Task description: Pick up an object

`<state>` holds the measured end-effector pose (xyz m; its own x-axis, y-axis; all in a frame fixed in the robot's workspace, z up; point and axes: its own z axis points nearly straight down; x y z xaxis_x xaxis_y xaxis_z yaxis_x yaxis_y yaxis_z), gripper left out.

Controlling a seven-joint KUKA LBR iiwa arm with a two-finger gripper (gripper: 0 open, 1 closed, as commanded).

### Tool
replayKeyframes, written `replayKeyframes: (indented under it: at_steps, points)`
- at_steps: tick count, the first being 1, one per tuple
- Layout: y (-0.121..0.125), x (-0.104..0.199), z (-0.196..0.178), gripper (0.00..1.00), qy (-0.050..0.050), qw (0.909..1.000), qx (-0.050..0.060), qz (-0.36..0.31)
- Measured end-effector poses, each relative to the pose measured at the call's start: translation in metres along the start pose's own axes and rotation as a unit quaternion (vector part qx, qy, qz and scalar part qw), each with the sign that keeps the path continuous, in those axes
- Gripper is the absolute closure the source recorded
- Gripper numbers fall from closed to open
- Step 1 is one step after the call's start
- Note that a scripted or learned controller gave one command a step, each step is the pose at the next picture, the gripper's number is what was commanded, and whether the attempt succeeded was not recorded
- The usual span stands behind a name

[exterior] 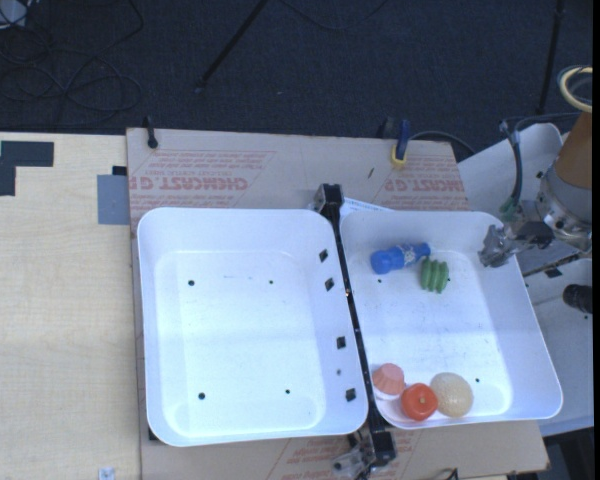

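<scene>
2 shallow white plastic bins sit side by side on a sheet of printed brown cardboard (230, 168). The right bin (525, 313) carries all 5 loose objects. Near its far side lies a blue plastic bottle-shaped toy (397, 258), resting on its side with its rounded end toward the divider. Just beside it, close but apparently not touching, stands a small green ribbed object (435, 274) with several ridges across it. At the near edge, 3 rounded pieces crowd together: a pale pink round piece (388, 377), a red-orange ball-like piece (418, 401) and a cream-coloured rounded piece (452, 393), each touching or nearly touching its neighbour.

The left bin (160, 268) shows dark dots on its floor.

The grey two-finger gripper (495, 245) hangs at the right bin's far right rim, well apart from the 3 near pieces and nearer the green object. Its metal tip is small and blurred, so whether it is parted or closed cannot be told; nothing is visibly held. The arm above it is cut off by the frame edge.
</scene>
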<state>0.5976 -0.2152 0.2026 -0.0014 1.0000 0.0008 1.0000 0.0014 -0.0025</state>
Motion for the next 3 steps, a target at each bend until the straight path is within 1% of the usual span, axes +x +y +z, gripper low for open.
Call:
replayKeyframes:
  at_steps: [1,2,3]
  points:
    - [0.000,0.000,0.000,0.00,0.000,1.0000,0.000,0.000]
    - [0.047,0.002,0.072,0.00,-0.001,1.0000,-0.001,0.000]
    - [0.046,0.001,0.057,1.00,-0.001,1.0000,-0.001,0.000]
